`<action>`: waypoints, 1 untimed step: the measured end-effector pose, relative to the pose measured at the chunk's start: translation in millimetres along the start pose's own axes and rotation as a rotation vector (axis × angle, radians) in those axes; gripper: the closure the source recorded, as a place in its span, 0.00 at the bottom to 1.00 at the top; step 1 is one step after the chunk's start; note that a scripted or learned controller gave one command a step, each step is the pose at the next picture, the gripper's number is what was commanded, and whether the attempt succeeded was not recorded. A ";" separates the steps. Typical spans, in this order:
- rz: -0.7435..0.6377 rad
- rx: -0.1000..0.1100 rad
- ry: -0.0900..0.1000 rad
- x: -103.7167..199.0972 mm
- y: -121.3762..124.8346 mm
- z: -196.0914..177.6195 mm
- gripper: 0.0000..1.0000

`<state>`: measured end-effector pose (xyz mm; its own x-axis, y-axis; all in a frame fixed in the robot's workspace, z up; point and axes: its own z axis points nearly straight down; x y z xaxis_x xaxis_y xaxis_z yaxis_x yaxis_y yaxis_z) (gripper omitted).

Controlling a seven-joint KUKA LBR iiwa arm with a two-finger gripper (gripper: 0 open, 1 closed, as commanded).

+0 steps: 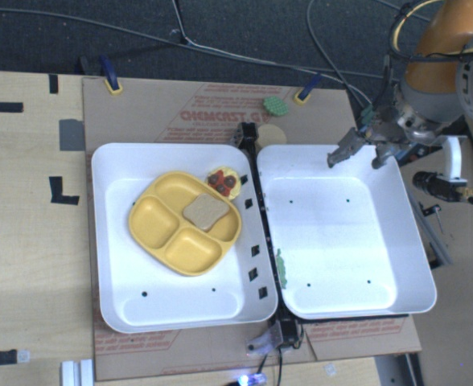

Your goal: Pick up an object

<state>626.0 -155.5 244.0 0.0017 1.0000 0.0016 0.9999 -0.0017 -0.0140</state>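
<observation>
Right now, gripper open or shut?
Open: the gripper hangs over the right bin's back rim, its two fingers splayed apart with nothing between them.

This is looking like a robotics lab. A pale plywood bench (pixel 27 215) is carrying black tape marks, a brown cardboard sheet (pixel 212 111) is sitting clamped under blue-and-yellow clips (pixel 110 77), black cables (pixel 220 51) are trailing over dark carpet, and two shallow white plastic bins (pixel 108 240) are lying side by side.
</observation>
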 end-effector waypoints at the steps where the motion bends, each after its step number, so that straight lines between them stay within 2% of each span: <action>1: -0.003 -0.013 -0.002 0.4 2.3 -7.7 0.00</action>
<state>628.5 -155.1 251.7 -0.0014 1.0000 -0.0004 1.0000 0.0014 -0.0014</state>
